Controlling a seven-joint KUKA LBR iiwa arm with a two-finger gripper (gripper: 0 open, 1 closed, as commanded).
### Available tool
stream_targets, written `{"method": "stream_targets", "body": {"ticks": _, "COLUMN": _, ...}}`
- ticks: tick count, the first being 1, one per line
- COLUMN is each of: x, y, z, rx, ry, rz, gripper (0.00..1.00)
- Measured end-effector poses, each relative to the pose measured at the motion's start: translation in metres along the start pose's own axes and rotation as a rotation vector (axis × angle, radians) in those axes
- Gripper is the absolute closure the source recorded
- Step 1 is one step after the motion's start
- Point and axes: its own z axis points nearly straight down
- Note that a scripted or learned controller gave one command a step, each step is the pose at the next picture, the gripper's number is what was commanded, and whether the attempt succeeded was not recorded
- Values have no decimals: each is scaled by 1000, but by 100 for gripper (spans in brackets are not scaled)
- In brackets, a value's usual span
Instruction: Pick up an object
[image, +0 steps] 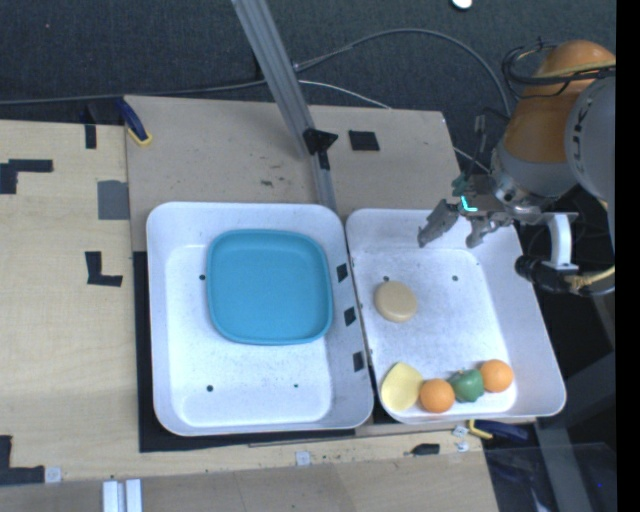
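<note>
The end effector (456, 232) hangs over the far edge of the right bin (520, 320), fingers spread apart w/ nothing between them, so it's open and holding nothing. Task's candidate things all sit in that right bin: a beige round object (396, 301) near the bin's middle, on its own, and a cluster along the near edge, i.e. a yellow piece (401, 386), an orange ball (436, 396), a green object (466, 385) and a second orange ball (497, 376), packed close, some touching. Left bin (170, 300) carries a blue plate (269, 286), flat, approx centred. Step in hand, by my read: approach/pre-grasp, no pick done yet. The beige one looks the easiest target bc it's apart from the rest and nearest the fingers; next move would call for bringing the arm toward the near side and a bit left so the fingers straddle it, then lowering and closing. It's low and rounded, so fingers prob need to get right down near the bin floor or they'd slip off the top. The cluster is riskier: neighbours could get knocked or block a finger. The surface (60, 250) under the bins is light wood w/ dark tape marks.
</note>
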Motion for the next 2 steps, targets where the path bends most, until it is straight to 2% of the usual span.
{"method": "stream_targets", "body": {"ticks": 1, "x": 0, "y": 0, "z": 0, "rx": 0, "ry": 0, "rz": 0, "gripper": 0}}
{"method": "stream_targets", "body": {"ticks": 2, "x": 4, "y": 1, "z": 43, "rx": 4, "ry": 0, "rz": 0, "gripper": 0}}
